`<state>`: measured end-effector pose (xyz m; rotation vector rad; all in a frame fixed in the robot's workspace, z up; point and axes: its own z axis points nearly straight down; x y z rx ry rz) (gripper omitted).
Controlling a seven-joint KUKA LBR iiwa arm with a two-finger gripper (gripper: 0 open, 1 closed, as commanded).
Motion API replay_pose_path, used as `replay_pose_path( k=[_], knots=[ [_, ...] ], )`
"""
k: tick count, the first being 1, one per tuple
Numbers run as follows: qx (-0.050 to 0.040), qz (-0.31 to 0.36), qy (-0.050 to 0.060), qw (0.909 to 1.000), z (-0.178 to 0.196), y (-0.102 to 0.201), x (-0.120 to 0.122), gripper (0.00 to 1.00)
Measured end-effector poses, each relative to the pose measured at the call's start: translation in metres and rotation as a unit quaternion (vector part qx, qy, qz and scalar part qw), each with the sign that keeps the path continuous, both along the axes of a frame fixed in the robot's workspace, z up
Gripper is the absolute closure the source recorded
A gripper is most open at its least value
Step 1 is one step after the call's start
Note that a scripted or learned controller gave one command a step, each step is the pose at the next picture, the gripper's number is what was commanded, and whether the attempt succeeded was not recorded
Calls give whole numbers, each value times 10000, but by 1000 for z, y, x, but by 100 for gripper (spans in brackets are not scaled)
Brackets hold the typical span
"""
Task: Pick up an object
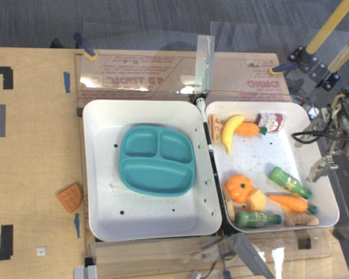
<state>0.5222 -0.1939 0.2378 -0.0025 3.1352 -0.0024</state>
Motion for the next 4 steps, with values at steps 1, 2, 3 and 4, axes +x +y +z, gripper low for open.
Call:
replay_pose_path(
  k=[1,2,3,4],
  knots=[
    [-13,957,-17,9954,-141,-20,-7,0],
    [-10,1967,-45,9805,-149,50,60,0],
    [-32,1143,-99,9934,-146,82,-13,0],
    [-60,1142,-132,9933,-135,80,-11,100]
  ],
)
